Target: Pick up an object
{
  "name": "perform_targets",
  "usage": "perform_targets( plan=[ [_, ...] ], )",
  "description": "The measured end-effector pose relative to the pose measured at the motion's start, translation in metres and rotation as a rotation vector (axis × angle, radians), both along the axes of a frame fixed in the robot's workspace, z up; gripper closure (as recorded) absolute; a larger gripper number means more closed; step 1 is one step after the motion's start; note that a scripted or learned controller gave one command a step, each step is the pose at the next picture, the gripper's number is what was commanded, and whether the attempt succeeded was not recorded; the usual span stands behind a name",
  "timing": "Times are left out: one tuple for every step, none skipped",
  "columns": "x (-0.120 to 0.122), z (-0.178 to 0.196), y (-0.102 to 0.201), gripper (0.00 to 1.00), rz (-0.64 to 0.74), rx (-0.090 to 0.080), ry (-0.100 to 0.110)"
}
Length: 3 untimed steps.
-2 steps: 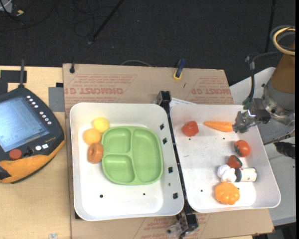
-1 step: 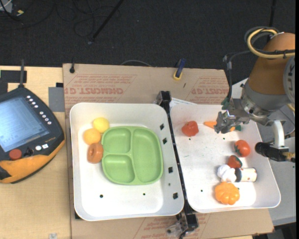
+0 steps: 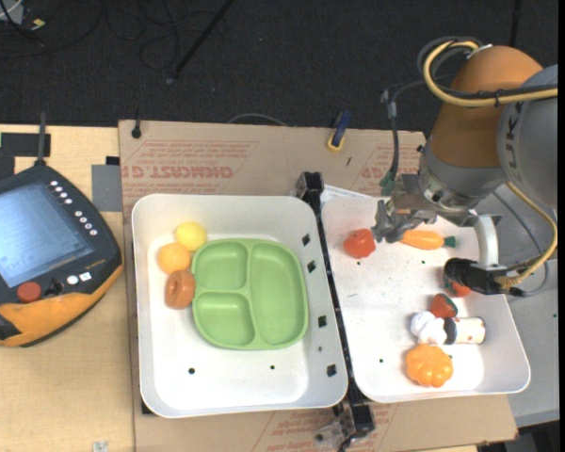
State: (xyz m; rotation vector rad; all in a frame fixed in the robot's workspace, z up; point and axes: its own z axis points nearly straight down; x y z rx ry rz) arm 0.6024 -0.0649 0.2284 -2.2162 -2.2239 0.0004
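Your gripper (image 3: 393, 224) hangs low over the right bin (image 3: 381, 365), toward its 11 o'clock corner, between 2 candidates: the tomato (image 3: 360, 244) just at its 8 o'clock and the carrot (image 3: 424, 240) just at its 4 o'clock. Nothing sits between the fingers — the pads look a little apart, dark against the white floor, with no object in the gap.

Here is your main risk: the gripper sits between 2 objects and squarely over neither. Close from here and you likely pinch air, or clip the tomato's edge and send it rolling toward the divider. The carrot is slim and lies flat, so a grasp across its taper could squirt it sideways.

A second worry — the bin wall is near at 12 o'clock, so a descent with any drift that way could strike the rim.

The other items lie well apart: an orange gourd (image 3: 427, 364) at the bin's 5 o'clock, with a white figure (image 3: 443, 329) just above it. The green tray (image 3: 249, 293) fills the left bin (image 3: 160, 365).
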Motion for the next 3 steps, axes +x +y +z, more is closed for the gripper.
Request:
perform_targets(
  plan=[
    [0.005,-0.011,0.041,1.00,-0.001,0.000,0.003],
    [0.009,-0.008,0.039,1.00,0.000,-0.001,0.000],
    [-0.007,-0.001,0.039,1.00,-0.007,0.000,0.003]
  ],
)
